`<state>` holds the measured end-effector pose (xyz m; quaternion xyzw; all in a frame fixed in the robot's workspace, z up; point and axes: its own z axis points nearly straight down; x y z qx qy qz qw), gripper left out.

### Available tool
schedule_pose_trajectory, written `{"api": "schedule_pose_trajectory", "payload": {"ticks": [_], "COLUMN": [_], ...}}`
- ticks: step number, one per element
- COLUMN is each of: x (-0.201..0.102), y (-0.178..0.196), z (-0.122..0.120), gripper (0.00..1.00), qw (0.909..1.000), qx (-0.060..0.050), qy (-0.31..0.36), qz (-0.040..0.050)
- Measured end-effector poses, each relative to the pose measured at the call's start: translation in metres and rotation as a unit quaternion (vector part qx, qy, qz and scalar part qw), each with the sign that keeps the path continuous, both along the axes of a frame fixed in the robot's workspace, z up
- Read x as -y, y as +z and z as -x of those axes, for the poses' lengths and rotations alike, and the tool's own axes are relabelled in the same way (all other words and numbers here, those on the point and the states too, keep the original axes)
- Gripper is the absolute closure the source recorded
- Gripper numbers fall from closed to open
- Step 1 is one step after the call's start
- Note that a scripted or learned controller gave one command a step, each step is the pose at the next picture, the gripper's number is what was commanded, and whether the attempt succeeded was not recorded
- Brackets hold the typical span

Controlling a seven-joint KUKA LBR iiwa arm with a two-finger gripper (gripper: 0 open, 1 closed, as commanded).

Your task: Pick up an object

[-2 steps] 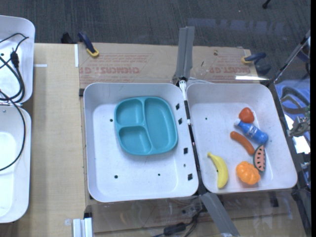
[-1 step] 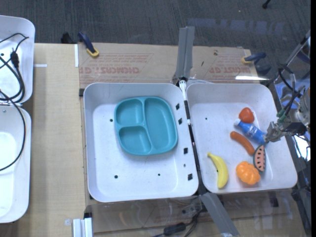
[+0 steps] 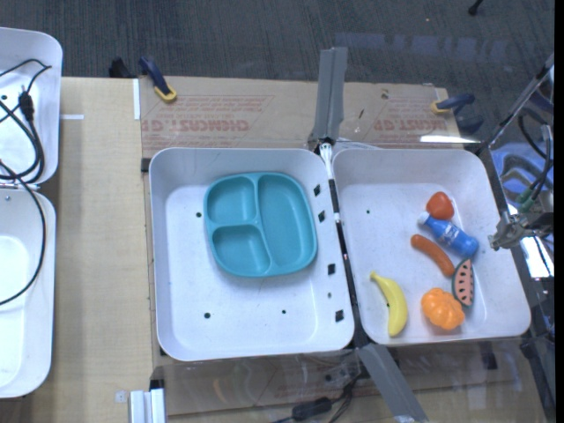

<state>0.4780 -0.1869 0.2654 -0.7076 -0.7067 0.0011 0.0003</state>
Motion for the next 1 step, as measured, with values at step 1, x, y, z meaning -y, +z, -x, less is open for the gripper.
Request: {"api": "schedule_pose_trajectory", "payload": {"ticks": [1], "x": [-0.0633], "y": [-0.0071], "z": [-0.0038], "gripper": [1.00], "qw": [1.0000], "qx": [-0.001], "qy": [0.001], "qz": [-0.0004]}}
